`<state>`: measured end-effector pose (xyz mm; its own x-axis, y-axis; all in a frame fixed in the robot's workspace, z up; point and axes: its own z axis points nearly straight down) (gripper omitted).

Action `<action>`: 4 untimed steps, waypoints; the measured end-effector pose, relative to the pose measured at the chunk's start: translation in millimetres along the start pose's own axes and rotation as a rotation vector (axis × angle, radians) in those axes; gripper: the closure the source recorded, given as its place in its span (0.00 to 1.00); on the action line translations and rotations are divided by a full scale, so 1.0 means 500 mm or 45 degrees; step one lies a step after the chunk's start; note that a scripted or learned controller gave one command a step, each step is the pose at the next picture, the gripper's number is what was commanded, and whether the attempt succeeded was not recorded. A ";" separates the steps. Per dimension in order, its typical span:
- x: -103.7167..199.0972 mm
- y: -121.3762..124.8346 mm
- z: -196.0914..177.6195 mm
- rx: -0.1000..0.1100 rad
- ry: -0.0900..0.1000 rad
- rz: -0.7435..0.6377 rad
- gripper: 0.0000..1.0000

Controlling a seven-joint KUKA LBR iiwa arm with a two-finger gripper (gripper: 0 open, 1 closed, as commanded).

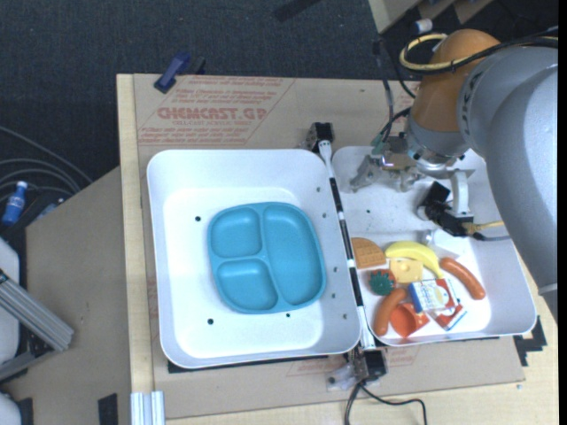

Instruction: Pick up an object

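**Ana:** Objects for picking sit in a small heap at the near end of the right bin (pixel 505 321). Can you list them?

**Ben:** A yellow banana (pixel 415 255) on the far side of the heap, a brown wedge like a bread slice (pixel 368 253) to its left by the bin's left wall, and a small green piece (pixel 382 282) just near of those. An orange sausage (pixel 465 277) lies on the right, another orange sausage (pixel 387 310) on the left, with a little carton with blue print (pixel 430 296) and a red piece (pixel 409 321) between them, all touching or overlapping.

**Ana:** And the arm?

**Ben:** It reaches in from the right, the big grey body covering the far right corner, the orange band (pixel 447 82) above the wrist. The gripper (pixel 383 173) hangs over the far end of the right bin, well apart from the heap.

**Ana:** Fingers open or closed?

**Ben:** I cannot tell; nothing shows between them.

**Ana:** The left bin (pixel 177 326)?

**Ben:** It holds 1 blue tray (pixel 264 257) with 3 compartments, lying flat in the middle.
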<state>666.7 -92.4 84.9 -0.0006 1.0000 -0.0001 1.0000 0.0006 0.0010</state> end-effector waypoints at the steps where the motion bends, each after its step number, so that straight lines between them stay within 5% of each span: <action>1: -0.014 -0.092 0.001 0.004 0.000 0.002 0.00; 2: -0.014 -0.322 0.001 0.004 0.001 0.002 0.00; 3: -0.014 -0.321 -0.019 0.002 0.001 0.003 1.00; 4: -0.013 -0.321 -0.018 0.002 0.001 0.003 0.00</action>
<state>506.2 -99.2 93.9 0.0021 1.0000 0.0010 1.0000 -0.0021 -0.0007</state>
